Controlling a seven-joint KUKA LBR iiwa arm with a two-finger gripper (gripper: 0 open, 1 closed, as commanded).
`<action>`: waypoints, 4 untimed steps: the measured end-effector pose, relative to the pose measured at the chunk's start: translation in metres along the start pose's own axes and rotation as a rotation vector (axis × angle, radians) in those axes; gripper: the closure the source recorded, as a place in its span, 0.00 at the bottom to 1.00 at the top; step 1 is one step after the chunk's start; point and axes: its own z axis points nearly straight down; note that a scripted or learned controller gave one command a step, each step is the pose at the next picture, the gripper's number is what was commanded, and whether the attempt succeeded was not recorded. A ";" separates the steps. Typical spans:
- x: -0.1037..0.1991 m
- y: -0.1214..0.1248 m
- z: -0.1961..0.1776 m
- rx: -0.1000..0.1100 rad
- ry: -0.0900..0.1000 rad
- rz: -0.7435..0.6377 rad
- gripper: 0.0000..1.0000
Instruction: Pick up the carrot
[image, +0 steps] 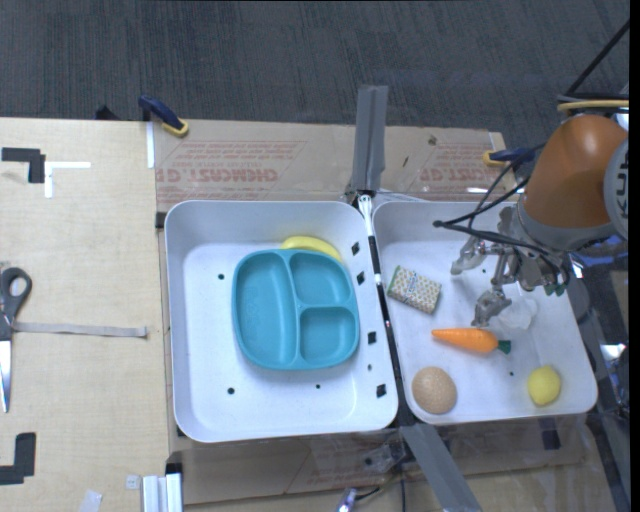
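Observation:
The orange carrot (466, 340) with a green stem end lies flat in the right bin (455, 228), pointing left. My gripper (492, 305) hangs just above and slightly right of the carrot's stem end, fingers pointing down. The fingers stand a little apart with nothing between them. The carrot rests on the bin floor, not touched by the fingers as far as I can tell.
In the right bin also lie a speckled sponge block (414, 288), a brown egg-shaped item (435, 390) and a yellow lemon (544, 385). The left bin (195, 390) holds a blue divided plate (297, 308) with a yellow item (312, 244) behind it. Scissors (10, 300) lie at the far left.

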 end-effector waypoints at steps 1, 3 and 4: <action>0.050 0.046 0.000 -0.001 0.002 0.021 0.00; 0.026 0.033 -0.016 -0.001 0.000 -0.264 0.00; 0.088 0.080 -0.030 -0.003 0.002 -0.271 0.00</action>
